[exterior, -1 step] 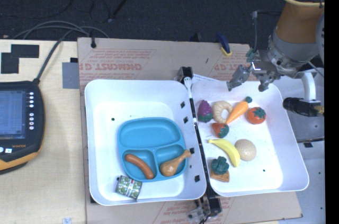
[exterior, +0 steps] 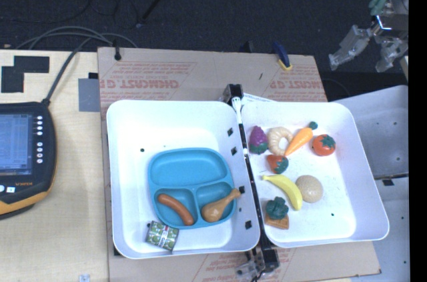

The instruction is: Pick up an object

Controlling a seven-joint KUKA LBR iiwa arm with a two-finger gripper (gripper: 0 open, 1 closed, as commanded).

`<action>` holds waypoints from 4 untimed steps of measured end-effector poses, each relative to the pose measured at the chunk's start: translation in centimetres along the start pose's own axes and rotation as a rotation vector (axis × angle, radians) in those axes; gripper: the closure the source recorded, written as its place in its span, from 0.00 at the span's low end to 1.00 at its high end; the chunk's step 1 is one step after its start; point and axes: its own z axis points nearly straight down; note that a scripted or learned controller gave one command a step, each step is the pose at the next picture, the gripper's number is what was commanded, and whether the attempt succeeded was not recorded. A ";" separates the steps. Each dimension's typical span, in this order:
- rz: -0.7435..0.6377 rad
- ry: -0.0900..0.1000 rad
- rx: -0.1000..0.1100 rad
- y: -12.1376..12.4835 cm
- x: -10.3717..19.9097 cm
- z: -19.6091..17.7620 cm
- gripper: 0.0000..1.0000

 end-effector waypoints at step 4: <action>0.005 0.002 0.029 0.7 0.8 4.0 1.00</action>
